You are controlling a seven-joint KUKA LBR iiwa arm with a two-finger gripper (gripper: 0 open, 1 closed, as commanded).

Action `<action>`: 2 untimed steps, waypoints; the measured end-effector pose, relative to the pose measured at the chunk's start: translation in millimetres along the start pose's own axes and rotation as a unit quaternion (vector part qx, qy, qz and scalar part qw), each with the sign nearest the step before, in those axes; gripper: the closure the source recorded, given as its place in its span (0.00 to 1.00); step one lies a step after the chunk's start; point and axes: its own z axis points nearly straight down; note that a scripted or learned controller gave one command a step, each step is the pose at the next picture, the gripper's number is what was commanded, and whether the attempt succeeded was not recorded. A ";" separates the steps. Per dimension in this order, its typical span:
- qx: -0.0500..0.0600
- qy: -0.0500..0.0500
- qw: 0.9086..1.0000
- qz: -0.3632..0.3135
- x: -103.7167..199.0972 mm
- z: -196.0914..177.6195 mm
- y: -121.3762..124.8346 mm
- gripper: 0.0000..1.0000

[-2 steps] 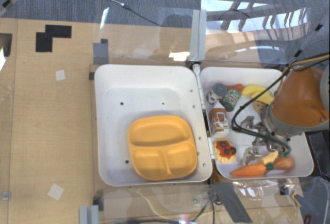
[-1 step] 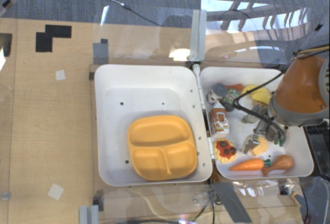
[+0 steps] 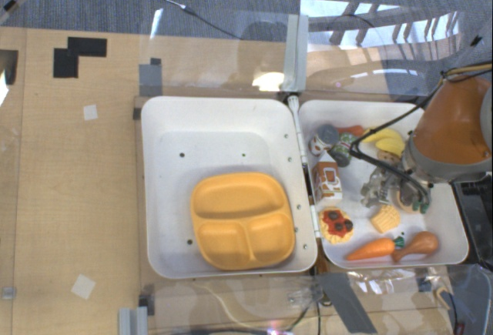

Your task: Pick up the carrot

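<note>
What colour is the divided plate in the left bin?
The moulded plastic divided plate is yellow-orange, seen clearly in the camera view.

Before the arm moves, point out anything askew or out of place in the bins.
Nothing looks spilled or damaged. The yellow tray lies slightly askew in the left bin; the carrot lies flat at the right bin's near edge, beside other toy food.

The gripper (image 3: 381,191) hangs over the right bin (image 3: 461,237), fingers not clear. The carrot (image 3: 371,249) lies below it near the bin's front wall, a cheese wedge (image 3: 386,218) between them. 1 yellow tray (image 3: 242,219) sits well left, in the other bin (image 3: 166,172).
</note>
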 end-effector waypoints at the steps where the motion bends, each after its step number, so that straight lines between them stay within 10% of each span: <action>1: 0.000 0.005 1.000 0.003 50.6 -52.7 26.1 1.00; 2: -0.002 0.005 0.991 -0.133 65.2 -84.8 81.7 1.00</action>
